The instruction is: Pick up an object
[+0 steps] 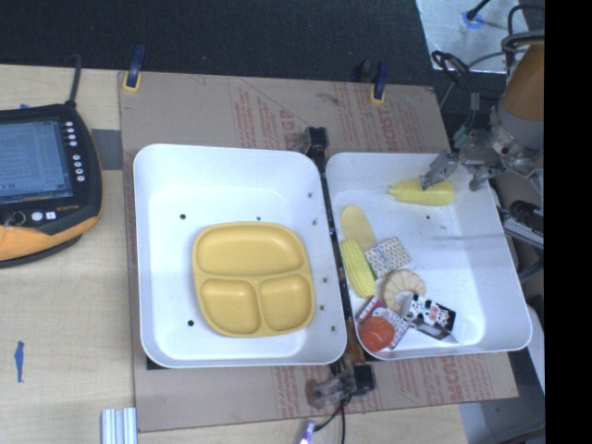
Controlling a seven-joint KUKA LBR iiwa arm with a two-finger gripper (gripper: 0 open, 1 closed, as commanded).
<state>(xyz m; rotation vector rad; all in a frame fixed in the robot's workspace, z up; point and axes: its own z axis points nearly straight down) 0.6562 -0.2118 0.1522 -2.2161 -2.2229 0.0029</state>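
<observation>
The gripper [442,176] hovered over the right bin [481,276], its fingers spread — one tip touching a yellow bottle-shaped toy [421,191] lying at the far side, nothing held — a yellow divided tray [252,277] filled the left bin [166,248].

- In the right bin [481,285] we saw a small yellow squeeze-bottle-shaped object [421,191] lying on its side near the far edge, its narrow tip towards the left wall.
- A pale yellow rounded piece [356,224] lay just beside the left wall, about midway along it.
- A corn cob [357,266] lay lengthwise just below that piece, close against the same wall.
- A small checked packet [387,255] lay flat, touching the cob's right side.
- A tan, ring-like piece [402,288] sat just nearer than the packet.
- A red round object [376,333] rested in the near left corner.
- A black, white and red packet [431,317] lay flat by the near edge, right of the red object.
</observation>
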